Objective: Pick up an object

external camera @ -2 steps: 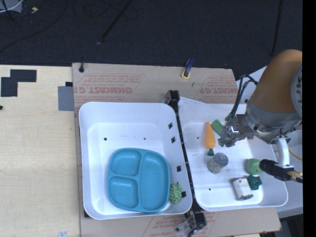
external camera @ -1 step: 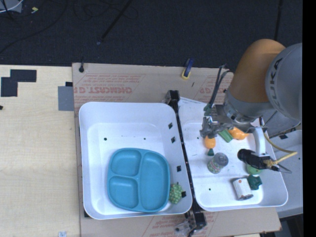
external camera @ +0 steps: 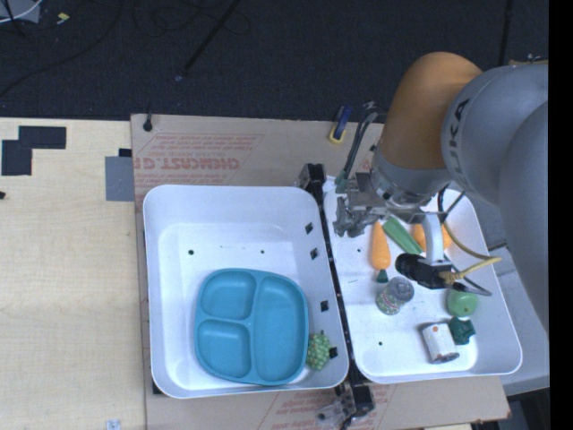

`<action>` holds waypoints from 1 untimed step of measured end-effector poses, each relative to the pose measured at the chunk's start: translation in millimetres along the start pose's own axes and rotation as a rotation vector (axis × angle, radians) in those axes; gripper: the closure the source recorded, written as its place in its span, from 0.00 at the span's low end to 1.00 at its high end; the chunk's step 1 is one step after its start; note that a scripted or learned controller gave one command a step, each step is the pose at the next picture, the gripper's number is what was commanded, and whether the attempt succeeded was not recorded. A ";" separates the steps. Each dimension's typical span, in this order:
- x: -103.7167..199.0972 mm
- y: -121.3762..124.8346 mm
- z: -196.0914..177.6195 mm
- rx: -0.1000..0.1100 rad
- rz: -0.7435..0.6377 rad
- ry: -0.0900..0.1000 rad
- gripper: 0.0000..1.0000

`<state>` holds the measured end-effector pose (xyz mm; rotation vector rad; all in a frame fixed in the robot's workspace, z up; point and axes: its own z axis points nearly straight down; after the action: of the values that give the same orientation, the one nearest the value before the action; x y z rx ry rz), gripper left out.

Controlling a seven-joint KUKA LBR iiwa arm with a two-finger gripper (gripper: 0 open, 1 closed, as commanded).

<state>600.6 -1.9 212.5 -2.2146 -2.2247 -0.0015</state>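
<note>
My gripper [external camera: 354, 219] hangs over the upper left corner of the right bin [external camera: 497, 358], close to the divider between the bins. Just right of and below it lie an orange carrot [external camera: 380, 247], a green stick-shaped piece [external camera: 399, 236] and another orange piece [external camera: 420, 236]. Further down are a small round jar [external camera: 392, 296], a green apple [external camera: 463, 303], a teal piece [external camera: 462, 331] and a white box [external camera: 438, 342]. Nothing shows between the gripper's tips.
The left bin [external camera: 170, 240] holds a blue divided plate [external camera: 252, 326] and a green bunch of grapes [external camera: 318, 351] at its lower right corner. The arm's grey and orange body covers the right bin's upper right part. Bare bin floor lies at the right bin's lower left.
</note>
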 end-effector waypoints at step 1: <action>13.2 15.2 -22.5 -0.001 0.003 -0.001 1.00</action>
<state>615.8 11.3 234.9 -2.2192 -2.2228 -0.0013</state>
